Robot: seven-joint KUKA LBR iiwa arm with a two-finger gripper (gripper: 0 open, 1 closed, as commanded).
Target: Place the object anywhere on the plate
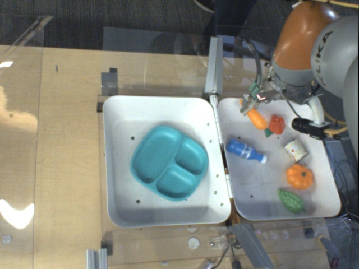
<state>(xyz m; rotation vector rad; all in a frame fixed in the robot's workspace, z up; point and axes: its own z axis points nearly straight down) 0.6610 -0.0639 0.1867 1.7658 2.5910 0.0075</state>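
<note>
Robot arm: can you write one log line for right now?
gripper: over right bin, at carrot | plate: left bin, bare | task: not done

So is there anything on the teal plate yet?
No, the teal plate in the left bin has nothing lying on its three sections.

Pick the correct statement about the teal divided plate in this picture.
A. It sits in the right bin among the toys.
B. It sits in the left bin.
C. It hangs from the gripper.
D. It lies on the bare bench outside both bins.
B. The teal plate lies alone on the floor of the left bin.
</note>
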